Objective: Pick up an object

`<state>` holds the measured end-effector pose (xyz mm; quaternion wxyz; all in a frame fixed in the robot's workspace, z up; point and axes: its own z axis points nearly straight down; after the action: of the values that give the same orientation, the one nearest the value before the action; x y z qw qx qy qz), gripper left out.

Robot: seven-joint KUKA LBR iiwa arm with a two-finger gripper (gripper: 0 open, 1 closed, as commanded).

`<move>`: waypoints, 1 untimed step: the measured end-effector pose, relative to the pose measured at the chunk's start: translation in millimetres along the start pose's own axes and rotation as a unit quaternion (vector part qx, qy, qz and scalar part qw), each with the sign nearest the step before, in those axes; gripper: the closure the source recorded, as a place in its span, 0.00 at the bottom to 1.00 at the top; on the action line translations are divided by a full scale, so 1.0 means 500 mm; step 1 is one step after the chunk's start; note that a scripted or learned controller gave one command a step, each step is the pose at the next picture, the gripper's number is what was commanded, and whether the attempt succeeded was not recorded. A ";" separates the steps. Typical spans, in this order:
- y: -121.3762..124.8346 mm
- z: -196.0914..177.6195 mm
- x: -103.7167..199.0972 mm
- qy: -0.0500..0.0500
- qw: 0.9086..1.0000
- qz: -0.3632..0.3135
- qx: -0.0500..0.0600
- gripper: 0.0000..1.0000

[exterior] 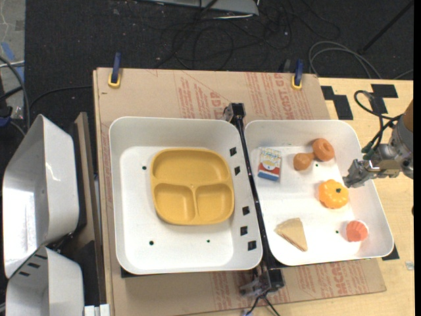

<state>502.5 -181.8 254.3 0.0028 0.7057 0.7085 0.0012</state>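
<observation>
The gripper (358, 172) hangs at the right bin's (368, 137) right wall, just right of the orange pepper (333, 195); whether it is released or clenched cannot be told, and nothing shows in its grasp. The pepper sits squat, stem upward, with no clear long axis. Nearby lie a red fruit (356, 230), a bread wedge (293, 233) with its tip up-right, a drumstick (303, 161) beside a doughnut (323, 149), and a small carton (269, 163). The left bin (131, 176) holds a yellow divided tray (193, 184).

Yellow divided tray (193, 185) in left bin (125, 196).
</observation>
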 end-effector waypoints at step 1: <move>0.051 -0.013 0.091 0.001 1.000 -0.002 0.001 1.00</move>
<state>527.9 -136.2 260.7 0.0011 0.7044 0.7098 0.0009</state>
